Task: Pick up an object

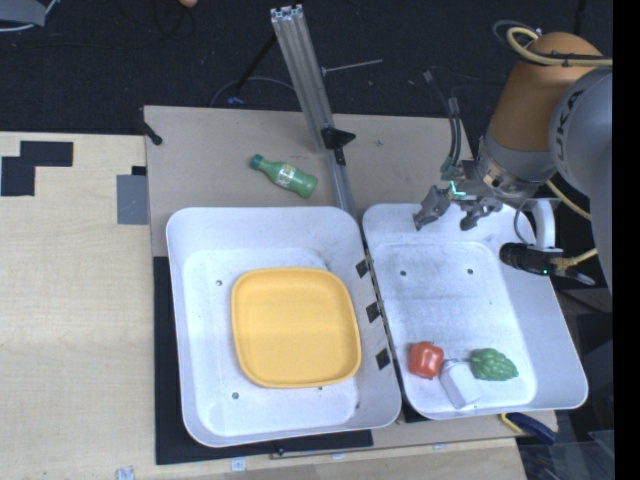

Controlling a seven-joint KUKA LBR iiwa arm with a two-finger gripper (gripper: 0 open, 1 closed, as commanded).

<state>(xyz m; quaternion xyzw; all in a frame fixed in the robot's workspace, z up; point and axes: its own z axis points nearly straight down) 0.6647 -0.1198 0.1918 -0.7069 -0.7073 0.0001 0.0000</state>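
Down at the near edge of the right bin (545, 313) I see three small things bunched in its front corner: a red pepper-like piece (425, 359), a pale grey block (459, 385) touching it on the near side, and a green leafy-looking lump (493, 365) just beside both. Any of them would serve as the object to pick, and I judge they sit crowded like that because the bin floor lets loose items slide into the corner; that crowding could make a clean grasp awkward, since closing on one may nudge its neighbours. Over in the left bin (195, 298) a yellow plate (296, 326) lies flat near the middle, too broad and shallow for me to favour as a target. Further back, the gripper (452, 211) hangs over the far rim of the right bin, well apart from the cluster, its fingers spread apart and nothing between them. I read this as a ready pose above the bin with the reach not yet made, so the task looks barely begun. Beyond the bins, a green bottle (284, 175) lies on its side on the bench (200, 158), near a slanted aluminium rail (310, 73), outside either bin.
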